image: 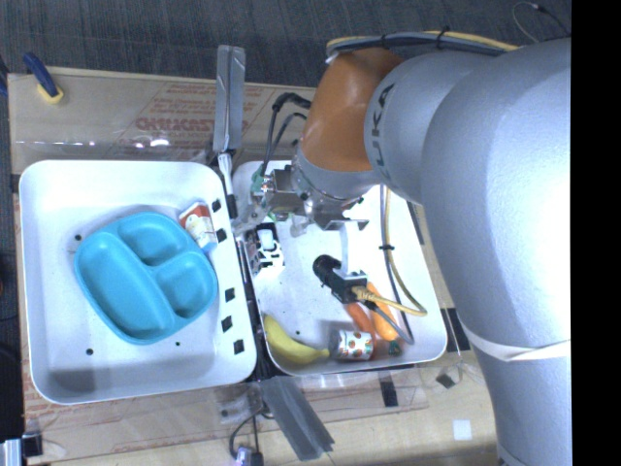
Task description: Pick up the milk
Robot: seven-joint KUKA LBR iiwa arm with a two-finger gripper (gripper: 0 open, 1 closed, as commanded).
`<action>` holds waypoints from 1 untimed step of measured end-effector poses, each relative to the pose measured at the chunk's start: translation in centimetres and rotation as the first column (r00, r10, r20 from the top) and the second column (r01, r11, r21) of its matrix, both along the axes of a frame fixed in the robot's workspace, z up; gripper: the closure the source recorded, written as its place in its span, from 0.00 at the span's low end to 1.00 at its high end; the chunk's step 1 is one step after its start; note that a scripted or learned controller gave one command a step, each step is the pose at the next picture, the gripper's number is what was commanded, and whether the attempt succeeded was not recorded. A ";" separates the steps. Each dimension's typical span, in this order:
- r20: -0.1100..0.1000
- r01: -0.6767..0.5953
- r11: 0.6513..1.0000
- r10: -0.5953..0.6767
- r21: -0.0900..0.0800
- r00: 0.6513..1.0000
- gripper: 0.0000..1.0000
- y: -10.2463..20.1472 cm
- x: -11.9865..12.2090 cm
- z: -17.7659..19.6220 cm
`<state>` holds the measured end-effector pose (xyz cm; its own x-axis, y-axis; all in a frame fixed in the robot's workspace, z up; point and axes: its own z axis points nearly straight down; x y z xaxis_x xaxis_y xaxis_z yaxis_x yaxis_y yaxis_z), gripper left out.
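Observation:
A small red-and-white carton (197, 223), possibly the milk, lies in the left bin (58, 192), wedged between the blue divided plate (146, 275) and the bin's right wall. In the right bin (427, 333) a small white item with black markings (264, 247) sits against the left wall. I cannot tell which of the two is the milk. My gripper (279, 202) hangs over the right bin's upper left corner, just above the black-and-white item and to the right of the carton. The wrist hides most of it.
A banana (291, 343), a printed can (354, 345) and an orange carrot (374, 318) lie along the right bin's near edge. The divider between the bins runs just left of the gripper. The big grey arm covers the right bin's far and right side.

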<state>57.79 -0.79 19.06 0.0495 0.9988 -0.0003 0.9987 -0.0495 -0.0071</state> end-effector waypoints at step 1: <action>-0.001 -0.083 0.997 0.083 0.002 0.997 0.00 -1.1 -1.7 0.0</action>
<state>56.14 -1.92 19.05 -0.0333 0.9994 0.0014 0.9994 0.0333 -0.0083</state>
